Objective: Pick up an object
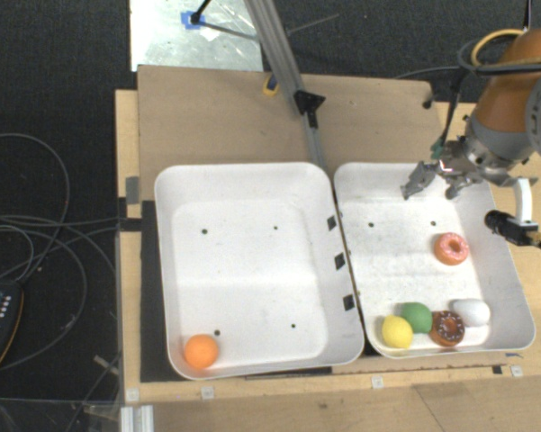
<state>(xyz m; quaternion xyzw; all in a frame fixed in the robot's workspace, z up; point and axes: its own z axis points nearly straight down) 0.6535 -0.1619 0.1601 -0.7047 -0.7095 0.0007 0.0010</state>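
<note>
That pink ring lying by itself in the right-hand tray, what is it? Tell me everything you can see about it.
The pink doughnut looks like a toy: a small ring with pale pink icing and a hole in the middle. It lies flat on the floor of the right bin, near the right wall, apart from the cluster at the near edge. Nothing touches it; the gripper is above the bin's far end.

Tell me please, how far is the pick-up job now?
Nothing looks done yet: the tool is open and holds nothing, above the far part of the right white bin. In hand: the approach only. Left: grasping one object, perhaps the pink frosted donut, the closest to it.
</note>
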